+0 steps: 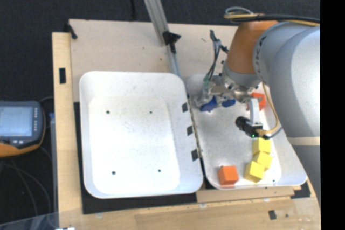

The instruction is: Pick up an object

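The grey arm (291, 78) reaches in from the right, its orange band (245, 48) above the wrist, and hangs over the far part of the right bin (215, 143). The gripper (218, 97) sits low over that bin's far left corner, close to the wall shared with the left bin (135, 132). Its state cannot be told from this slant, since the wrist body and cables cover the working end. Blue pieces (207, 106) show just beneath the gripper, touching or nearly touching the bin floor; whether they belong to the tool or are a loose object cannot be told.

Loose objects lie in the right bin. An orange block (228, 174) rests near the near edge, a little left of centre. Just to its right, a cluster of yellow blocks (260, 161) lies along the near right side, the pieces touching one another in a rough line running near to far. A small red-orange piece (259, 100) peeks out beside the wrist on the far right of the bin, partly hidden by the arm. A black fitting with a small green light (249, 127) hangs from the arm just far of the yellow blocks.

A slanted aluminium rail (153, 2) rises from the bench (108, 40) beyond the bins, and a handheld pendant with a grey screen (19, 124) lies off the bench at the left
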Action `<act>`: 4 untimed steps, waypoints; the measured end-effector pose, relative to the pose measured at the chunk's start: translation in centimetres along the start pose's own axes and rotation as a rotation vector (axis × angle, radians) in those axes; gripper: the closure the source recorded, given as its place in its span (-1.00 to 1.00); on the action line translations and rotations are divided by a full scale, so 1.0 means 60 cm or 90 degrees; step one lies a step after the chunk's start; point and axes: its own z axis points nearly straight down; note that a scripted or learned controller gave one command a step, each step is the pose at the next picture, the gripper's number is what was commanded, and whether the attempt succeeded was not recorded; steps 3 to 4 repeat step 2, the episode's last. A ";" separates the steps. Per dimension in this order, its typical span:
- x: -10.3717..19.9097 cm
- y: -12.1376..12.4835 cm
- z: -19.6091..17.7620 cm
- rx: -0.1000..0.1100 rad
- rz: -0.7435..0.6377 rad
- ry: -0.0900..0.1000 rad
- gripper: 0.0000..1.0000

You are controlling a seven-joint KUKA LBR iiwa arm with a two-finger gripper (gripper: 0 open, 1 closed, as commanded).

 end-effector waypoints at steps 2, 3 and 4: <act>0.268 -0.078 -0.160 0.007 -0.002 0.003 1.00; 0.268 -0.078 -0.160 0.007 -0.002 0.003 1.00; 0.268 -0.078 -0.160 0.007 -0.002 0.003 1.00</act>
